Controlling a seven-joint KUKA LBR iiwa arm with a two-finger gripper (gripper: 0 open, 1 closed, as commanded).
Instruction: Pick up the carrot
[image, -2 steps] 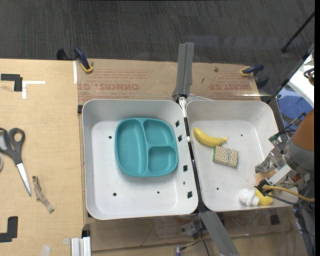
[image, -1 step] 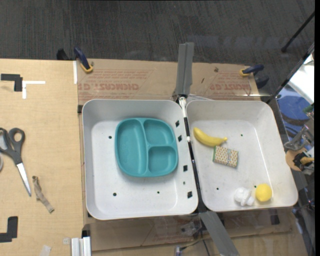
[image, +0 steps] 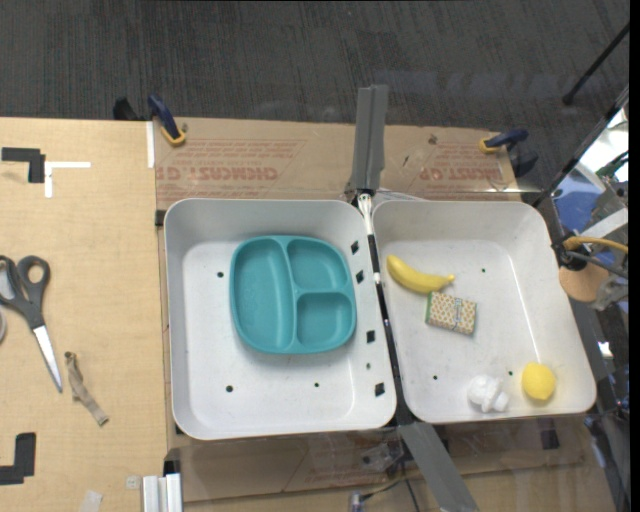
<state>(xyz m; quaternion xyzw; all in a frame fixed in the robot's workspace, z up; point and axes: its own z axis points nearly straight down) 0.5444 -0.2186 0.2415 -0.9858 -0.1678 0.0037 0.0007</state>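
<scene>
Carrot: cannot tell where it lies; no item picked out with confidence. Claw state: cannot tell.
Right shallow white bin (image: 460, 216) holds loose candidates, spread well apart, likely so each can be grasped cleanly: yellow curved banana (image: 418, 276), small patterned box (image: 452, 314) just beside it, white crumpled lump (image: 488, 394), yellow round lemon (image: 538, 382) near front wall.
Left shallow white bin (image: 260, 216) holds teal three-compartment plate (image: 293, 295), probably drop-off spot.
Grey-handled scissors (image: 30, 300) lie on cardboard-covered bench (image: 90, 220), well apart.
</scene>
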